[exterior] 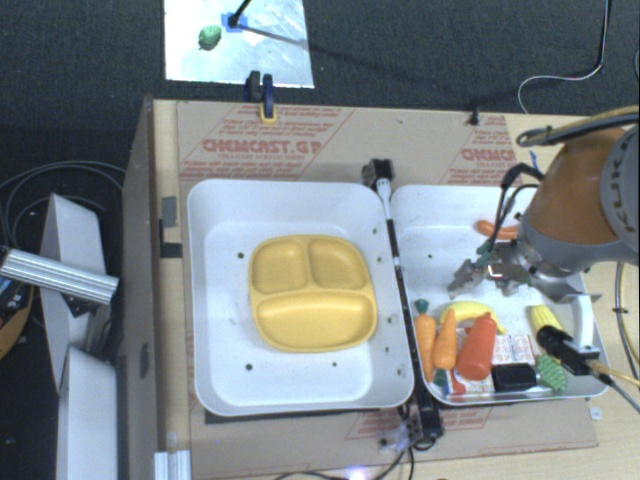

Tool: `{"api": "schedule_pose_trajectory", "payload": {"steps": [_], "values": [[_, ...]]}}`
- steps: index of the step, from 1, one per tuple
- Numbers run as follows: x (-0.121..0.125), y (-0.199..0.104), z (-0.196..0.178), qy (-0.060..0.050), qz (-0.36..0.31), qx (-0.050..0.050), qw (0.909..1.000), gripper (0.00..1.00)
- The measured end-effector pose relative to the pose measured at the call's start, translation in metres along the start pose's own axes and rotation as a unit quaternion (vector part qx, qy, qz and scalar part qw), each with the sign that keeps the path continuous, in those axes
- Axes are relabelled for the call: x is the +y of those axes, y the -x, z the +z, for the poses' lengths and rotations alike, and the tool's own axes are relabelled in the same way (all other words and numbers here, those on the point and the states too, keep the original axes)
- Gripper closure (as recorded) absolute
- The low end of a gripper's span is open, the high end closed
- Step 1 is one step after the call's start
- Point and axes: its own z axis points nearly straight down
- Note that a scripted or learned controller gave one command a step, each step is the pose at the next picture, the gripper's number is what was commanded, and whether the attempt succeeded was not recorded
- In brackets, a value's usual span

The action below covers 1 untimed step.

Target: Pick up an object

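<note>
The right bin holds a cluster of toy food at its near end: an orange carrot, a yellow banana, a second small carrot, a red-orange pepper, a corn cob, a green piece, a white packet and a small black block. Another orange piece lies farther back, partly hidden by the arm. My gripper hangs over the bin's middle, just behind the banana, open with nothing between its fingers.
The left bin carries a yellow divided plate at its centre. A black divider rail runs between the two bins. The grey and orange arm covers the right bin's far right side.
</note>
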Motion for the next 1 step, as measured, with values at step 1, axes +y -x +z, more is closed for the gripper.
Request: {"api": "schedule_pose_trajectory", "payload": {"steps": [1], "values": [[-0.0319,0.0239,0.0564,0.009,0.0,-0.001,1.0,0.0]]}}
